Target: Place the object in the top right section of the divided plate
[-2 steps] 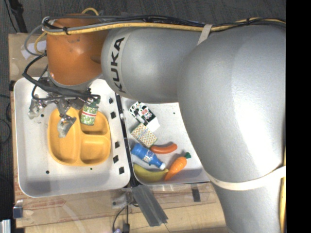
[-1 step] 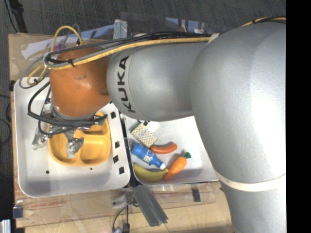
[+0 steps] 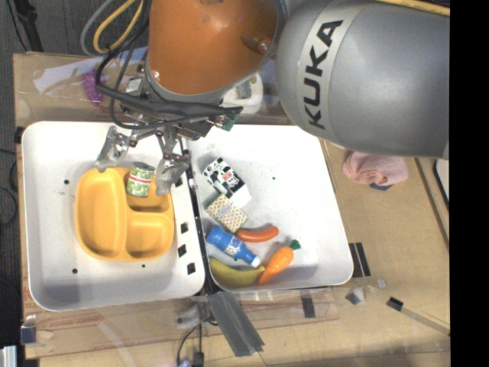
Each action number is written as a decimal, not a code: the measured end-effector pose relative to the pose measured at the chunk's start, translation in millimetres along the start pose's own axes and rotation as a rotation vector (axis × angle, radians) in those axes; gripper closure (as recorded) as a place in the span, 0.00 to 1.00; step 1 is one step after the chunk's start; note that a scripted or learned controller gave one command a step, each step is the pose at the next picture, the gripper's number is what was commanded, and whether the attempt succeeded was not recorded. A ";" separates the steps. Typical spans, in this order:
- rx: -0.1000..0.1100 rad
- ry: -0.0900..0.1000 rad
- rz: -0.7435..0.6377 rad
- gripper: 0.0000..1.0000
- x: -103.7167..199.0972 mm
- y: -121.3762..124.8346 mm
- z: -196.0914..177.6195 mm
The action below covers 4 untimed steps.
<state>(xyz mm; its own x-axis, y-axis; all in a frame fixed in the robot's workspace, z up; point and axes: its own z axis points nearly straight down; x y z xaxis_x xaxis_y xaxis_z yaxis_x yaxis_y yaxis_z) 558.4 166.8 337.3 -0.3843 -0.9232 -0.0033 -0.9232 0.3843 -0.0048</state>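
A yellow divided plate point(image 3: 103, 220) lies in the left bin. A small can with a green and white label point(image 3: 141, 180) stands in the plate's top right section. My gripper point(image 3: 134, 173) hangs just above that section, open. Its fingers are spread wide, the left finger point(image 3: 109, 150) over the plate's top edge and the right finger point(image 3: 170, 170) at the plate's right rim. The can sits between them, with a gap on both sides. The orange band and grey arm body cover the view above.
The right bin point(image 3: 321, 205) holds a cow-patterned carton point(image 3: 223, 178), a checkered block point(image 3: 227, 214), a sausage point(image 3: 258, 234), a blue bottle point(image 3: 229, 245), a carrot point(image 3: 279, 260) and a banana point(image 3: 233, 274). A pink cloth point(image 3: 374, 168) lies on the bench to the right.
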 end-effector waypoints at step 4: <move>-0.001 -0.001 -0.084 0.00 -69.3 -55.2 -22.7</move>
